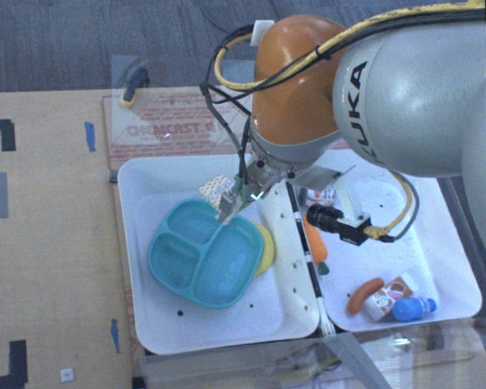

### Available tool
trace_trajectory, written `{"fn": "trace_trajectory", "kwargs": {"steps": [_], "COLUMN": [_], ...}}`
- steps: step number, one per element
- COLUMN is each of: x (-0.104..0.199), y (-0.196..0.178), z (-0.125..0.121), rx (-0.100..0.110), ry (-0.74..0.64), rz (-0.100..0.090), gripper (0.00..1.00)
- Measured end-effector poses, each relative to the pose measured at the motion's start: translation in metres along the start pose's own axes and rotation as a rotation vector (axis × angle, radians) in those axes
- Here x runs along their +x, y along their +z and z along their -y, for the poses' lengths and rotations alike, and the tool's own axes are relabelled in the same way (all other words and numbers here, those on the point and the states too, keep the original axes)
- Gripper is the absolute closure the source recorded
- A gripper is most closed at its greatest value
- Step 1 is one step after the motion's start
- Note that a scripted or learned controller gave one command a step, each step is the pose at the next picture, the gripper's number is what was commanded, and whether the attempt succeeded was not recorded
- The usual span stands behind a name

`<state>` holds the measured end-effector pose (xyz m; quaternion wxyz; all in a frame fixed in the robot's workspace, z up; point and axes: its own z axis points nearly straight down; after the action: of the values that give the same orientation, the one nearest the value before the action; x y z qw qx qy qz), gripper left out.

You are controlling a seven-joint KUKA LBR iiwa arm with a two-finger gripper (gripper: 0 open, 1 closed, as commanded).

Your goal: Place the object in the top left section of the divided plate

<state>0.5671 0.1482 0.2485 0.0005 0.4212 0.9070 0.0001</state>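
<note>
The tool (230, 205) hangs over the upper right rim of the blue plate (205, 252), which lies in the left bin (152, 316) at the frame's centre. Whether it is clenched or released I cannot tell. A patterned white object (214, 187) lies just above the plate, beside the tool. In the right bin (459, 284) lie a carrot (316, 243), a sausage (365, 294) and a blue bottle (413, 308).

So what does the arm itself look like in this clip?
A bulky grey arm with black KUKA lettering and a glossy orange band above the wrist. Yellow and black cables loop around the orange section, and a yellow cable with a black connector hangs below. The pincer is small and metallic.
</note>
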Motion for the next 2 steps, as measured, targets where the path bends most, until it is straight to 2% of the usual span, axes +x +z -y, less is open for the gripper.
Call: {"fn": "trace_trajectory", "kwargs": {"steps": [1,2], "x": [0.028,0.045], "y": [0.030,0.025], "z": [-0.009,0.028], "rx": [0.002,0.003], "ry": [-0.078,0.042], "rz": [-0.002,-0.003], "gripper": [1.00,1.00]}}
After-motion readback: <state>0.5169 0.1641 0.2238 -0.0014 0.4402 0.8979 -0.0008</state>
